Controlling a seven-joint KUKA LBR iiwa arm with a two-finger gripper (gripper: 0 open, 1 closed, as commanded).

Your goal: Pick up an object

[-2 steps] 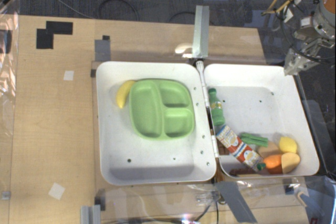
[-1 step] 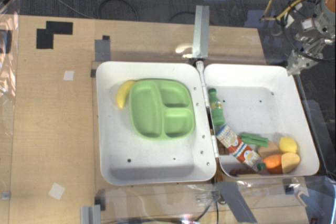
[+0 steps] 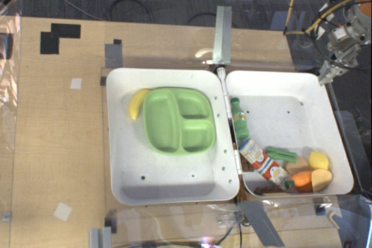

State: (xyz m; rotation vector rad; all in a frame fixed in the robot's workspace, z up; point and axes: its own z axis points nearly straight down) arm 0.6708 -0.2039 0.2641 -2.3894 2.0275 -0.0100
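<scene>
Two bins (image 3: 168,191) lie below us. Our gripper (image 3: 326,74) hangs over the right bin's far corner; we cannot tell its state. Left bin: green plate (image 3: 177,120), banana (image 3: 136,104). Right bin: green bottle (image 3: 238,119), carton (image 3: 264,163), lemon (image 3: 318,160), carrot (image 3: 302,180).

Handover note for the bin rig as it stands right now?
Gripper: at the far right corner of the right bin, above the rim, holding nothing visible.
Right bin: green bottle along the divider wall; carton, green block, yellow piece and orange piece clustered in the near right corner.
Left bin: green divided plate with a banana at its left edge.
Done: nothing picked.
Left: descend on an object, grasp, lift.
</scene>
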